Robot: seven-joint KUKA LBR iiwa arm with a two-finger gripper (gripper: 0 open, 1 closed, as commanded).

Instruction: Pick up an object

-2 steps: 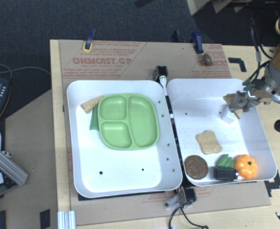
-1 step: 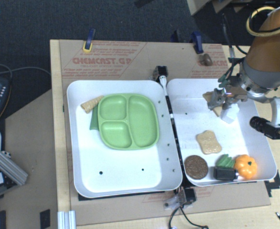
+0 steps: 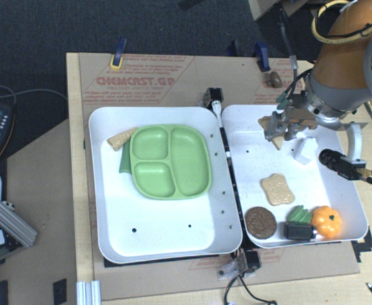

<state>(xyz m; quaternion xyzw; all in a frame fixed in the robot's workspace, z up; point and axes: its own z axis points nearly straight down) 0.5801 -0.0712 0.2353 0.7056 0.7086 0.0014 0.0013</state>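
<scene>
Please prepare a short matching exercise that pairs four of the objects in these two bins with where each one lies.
Things:
1. light green plastic divided plate
2. small orange toy pumpkin
3. round dark brown disc
4. two-finger gripper

Places:
A. near right corner of the right bin
B. over the far part of the right bin
C. left bin, towards its far side
D. near left corner of the right bin

Pairs: 1-C, 2-A, 3-D, 4-B
</scene>
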